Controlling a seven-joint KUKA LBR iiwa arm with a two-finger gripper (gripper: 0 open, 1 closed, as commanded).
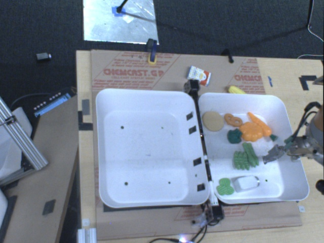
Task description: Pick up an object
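Observation:
The right bin (291, 130) holds several small toys. A tan disc (213, 121) and an orange pretzel (233, 120) lie near its back left. Beside them are an orange toy (254, 129) and a dark green piece (234, 135). A green bundle (245, 157) lies mid-bin, and a green round piece (225, 188) and a white block (245, 183) lie at the front. My gripper (269, 157) reaches in low from the right edge, just right of the green bundle and below the orange toy. Nothing visibly hangs from it.
The left bin (147, 148) sits beside the right one, with a black hinge strip (199, 140) between them. A yellow toy (236, 90) and a small white-orange carton (199, 75) lie on the bench behind the bins. A metal sheet (119, 11) lies farther back.

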